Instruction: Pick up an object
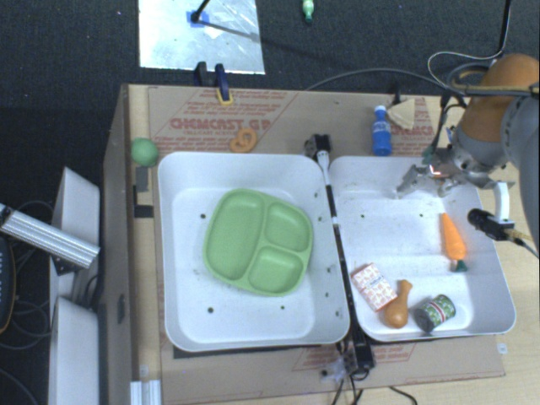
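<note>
My gripper point(429, 178) hangs over the far edge of the right bin point(380, 218), its two fingers spread apart with nothing between them. In that bin lie an orange carrot point(453, 237) near the right wall, a small red and white box point(374, 286), a brown drumstick point(398, 305) and a dark can point(434, 312) along the near side. The carrot lies a short way nearer the front than the gripper. The grey arm with its orange band point(498, 91) comes in from the upper right.
The left bin point(181, 226) holds a green divided plate point(257, 241). On the bench behind the bins stand a blue bottle point(381, 131), a pretzel-shaped piece point(244, 140) and a green ball point(144, 151). A black rail divides the bins.
</note>
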You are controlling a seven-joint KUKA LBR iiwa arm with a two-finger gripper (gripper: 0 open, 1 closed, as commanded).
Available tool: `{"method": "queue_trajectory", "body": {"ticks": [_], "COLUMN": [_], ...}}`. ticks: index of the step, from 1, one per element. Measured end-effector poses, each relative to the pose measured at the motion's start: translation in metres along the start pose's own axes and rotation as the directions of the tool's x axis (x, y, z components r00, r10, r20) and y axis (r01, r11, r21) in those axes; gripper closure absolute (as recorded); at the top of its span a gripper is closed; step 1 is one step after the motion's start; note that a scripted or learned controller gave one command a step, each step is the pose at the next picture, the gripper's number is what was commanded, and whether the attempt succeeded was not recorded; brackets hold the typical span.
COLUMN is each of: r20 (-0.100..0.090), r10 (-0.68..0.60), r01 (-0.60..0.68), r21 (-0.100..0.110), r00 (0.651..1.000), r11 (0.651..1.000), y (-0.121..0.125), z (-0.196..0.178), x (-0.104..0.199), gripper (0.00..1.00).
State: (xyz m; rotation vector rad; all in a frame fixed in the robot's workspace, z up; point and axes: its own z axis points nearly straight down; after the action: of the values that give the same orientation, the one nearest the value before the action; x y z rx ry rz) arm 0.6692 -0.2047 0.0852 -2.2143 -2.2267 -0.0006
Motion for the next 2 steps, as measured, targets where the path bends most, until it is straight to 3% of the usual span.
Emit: {"method": "queue_trajectory", "body": {"ticks": [2], "r20": [0.000], "r10": [0.000], "r01": [0.000], "r21": [0.000], "r00": [1.000], "r11": [1.000], "y": [0.0000], "z": [0.0000], "x": [0.0000], "gripper": [0.00]}}
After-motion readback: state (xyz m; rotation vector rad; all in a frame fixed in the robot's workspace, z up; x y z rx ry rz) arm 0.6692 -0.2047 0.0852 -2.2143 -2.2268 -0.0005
